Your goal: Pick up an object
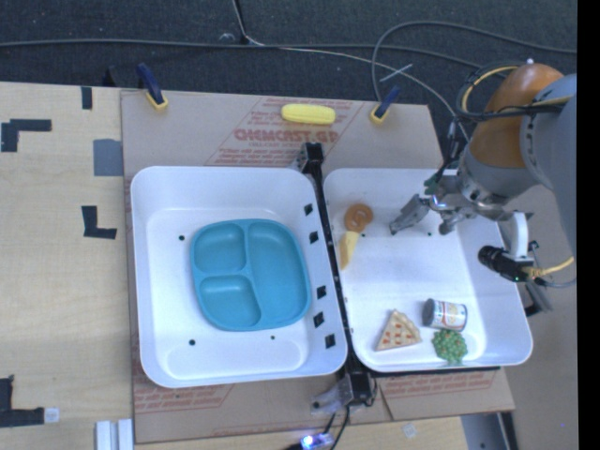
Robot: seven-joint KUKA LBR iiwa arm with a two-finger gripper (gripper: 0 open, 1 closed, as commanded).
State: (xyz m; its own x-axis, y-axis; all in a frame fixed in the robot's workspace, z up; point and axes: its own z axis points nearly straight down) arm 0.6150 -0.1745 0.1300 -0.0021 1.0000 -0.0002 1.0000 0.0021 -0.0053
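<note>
Your gripper (429,218) hangs over the right bin's (412,279) upper part, jaws spread apart, nothing between them. Just left of it: a round brown piece (357,217) and a yellow strip (348,248). Near the bin's lower edge: pizza slice (398,331), small can (445,314), green cluster (451,346). Left bin (159,279) carries a blue divided plate (250,274).

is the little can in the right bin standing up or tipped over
Tipped over: the can lies on its side on the right bin floor, beside the green piece.
</note>
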